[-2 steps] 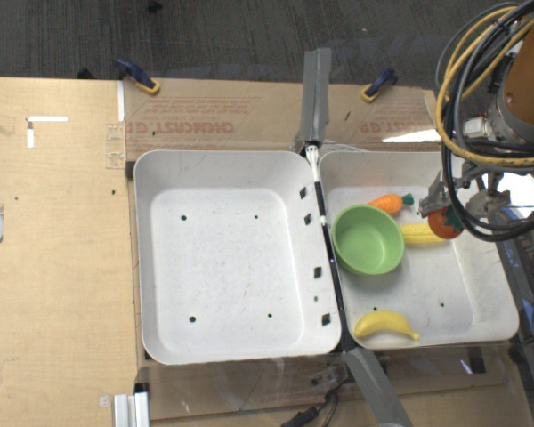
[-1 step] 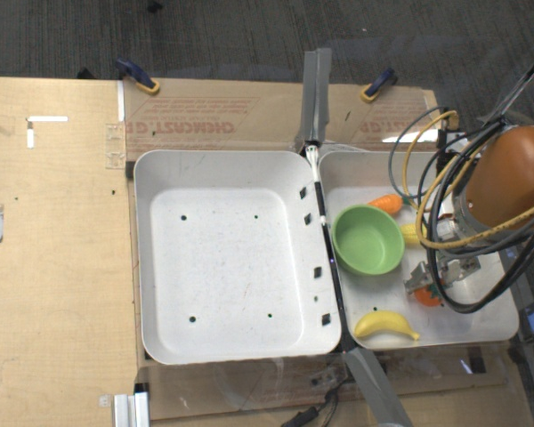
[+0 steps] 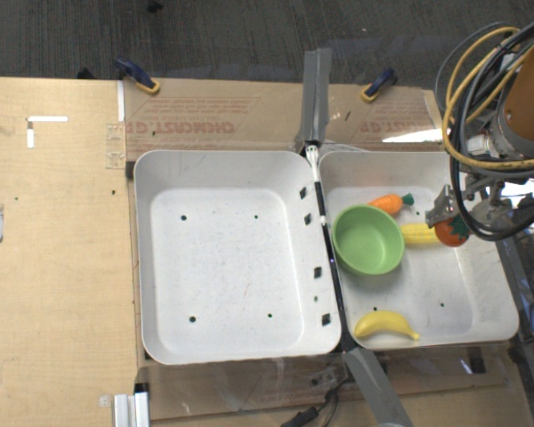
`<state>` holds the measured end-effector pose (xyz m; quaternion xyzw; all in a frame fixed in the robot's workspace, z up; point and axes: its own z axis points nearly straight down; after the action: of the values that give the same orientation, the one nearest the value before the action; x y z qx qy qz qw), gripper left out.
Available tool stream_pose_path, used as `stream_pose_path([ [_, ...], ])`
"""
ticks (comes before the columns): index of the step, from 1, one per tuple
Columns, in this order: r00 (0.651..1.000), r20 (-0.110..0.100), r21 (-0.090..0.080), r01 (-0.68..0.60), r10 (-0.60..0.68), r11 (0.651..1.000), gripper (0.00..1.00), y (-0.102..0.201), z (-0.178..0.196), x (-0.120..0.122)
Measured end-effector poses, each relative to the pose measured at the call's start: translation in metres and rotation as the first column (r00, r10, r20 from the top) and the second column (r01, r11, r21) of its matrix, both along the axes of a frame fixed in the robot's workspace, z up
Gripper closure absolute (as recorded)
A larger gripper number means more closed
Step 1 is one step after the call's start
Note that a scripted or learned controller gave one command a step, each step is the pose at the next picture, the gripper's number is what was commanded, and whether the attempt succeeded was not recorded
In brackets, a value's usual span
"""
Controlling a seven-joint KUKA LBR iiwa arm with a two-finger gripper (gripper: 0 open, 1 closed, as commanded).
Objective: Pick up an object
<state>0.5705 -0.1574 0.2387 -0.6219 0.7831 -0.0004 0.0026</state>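
A: Bins?
B: Two shallow white ones side by side on the worktop [image 3: 53, 238]. Left bin [image 3: 222, 256] and right bin [image 3: 481, 318], rims touching along the middle, grey bar [image 3: 316, 96] running back from the seam.

A: Contents of right bin?
B: Green bowl [image 3: 368, 239], upright, close against the left wall. Toy carrot [image 3: 387, 204] just behind the bowl, leafy end pointing right. Small yellow piece [image 3: 418, 234] just right of the bowl's rim. Banana [image 3: 384, 326] near the front wall, well apart from the rest, curve arching upward.

A: Arm?
B: Reaching in from the right; orange band [image 3: 523, 105] high at the frame edge, loops of yellow and black cable [image 3: 463, 87] hanging around the wrist.

A: Pincer?
B: Pincer [image 3: 446, 210] low over the right middle of the right bin. Released or clenched: cannot tell, too small and too cluttered with cable.

A: Anything at its tip?
B: Small orange-red object [image 3: 450, 232] directly beneath, touching or nearly touching the right end of the yellow piece. Gripped or merely lying under it: cannot tell.

A: Surroundings?
B: Brown cardboard sheet [image 3: 196, 118] behind the bins, held by two clamps, one at the left [image 3: 138, 76] and one at the right [image 3: 378, 83].
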Motion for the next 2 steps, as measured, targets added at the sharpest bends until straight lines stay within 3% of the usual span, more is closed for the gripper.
stream_pose_path([
  [1, 0.977, 0.000, 0.001, 0.211, -0.211, 0.977, 1.00, 0.021, 0.043, 0.004],
  [2, 0.999, 0.000, 0.001, 0.041, -0.041, 0.999, 1.00, -0.001, 0.035, 0.025],
])
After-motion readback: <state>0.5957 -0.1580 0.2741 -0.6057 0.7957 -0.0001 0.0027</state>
